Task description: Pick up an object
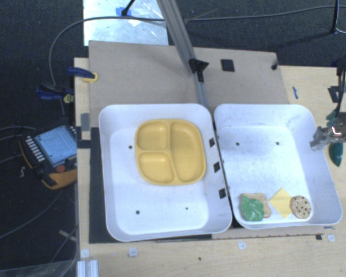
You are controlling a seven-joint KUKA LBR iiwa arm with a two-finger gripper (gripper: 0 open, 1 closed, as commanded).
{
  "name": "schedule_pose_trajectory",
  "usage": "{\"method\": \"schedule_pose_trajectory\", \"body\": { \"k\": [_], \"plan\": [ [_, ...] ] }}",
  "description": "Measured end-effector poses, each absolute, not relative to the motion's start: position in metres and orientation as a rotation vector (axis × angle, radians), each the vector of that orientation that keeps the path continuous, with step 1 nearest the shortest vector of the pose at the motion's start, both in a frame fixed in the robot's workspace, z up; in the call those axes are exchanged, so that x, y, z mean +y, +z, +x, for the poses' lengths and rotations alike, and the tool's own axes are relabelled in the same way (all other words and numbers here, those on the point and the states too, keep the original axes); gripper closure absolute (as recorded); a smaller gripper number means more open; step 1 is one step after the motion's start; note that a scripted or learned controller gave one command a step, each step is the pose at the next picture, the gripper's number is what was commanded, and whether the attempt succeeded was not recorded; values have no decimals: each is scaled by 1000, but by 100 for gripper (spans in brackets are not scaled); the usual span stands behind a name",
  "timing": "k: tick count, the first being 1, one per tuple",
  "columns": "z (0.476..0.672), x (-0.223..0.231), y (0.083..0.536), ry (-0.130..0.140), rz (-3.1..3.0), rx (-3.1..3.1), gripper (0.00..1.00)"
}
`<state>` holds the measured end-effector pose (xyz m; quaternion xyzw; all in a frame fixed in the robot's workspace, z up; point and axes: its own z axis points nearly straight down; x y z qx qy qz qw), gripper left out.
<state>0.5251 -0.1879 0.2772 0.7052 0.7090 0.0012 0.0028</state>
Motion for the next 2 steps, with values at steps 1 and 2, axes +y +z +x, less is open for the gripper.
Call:
{"method": "schedule_pose_trajectory", "body": {
  "k": [1,2],
  "plan": [
    [545,-136,260,3,2210,2231,100],
    [565,-84,244,3,2210,2233,100]
  ]
}}
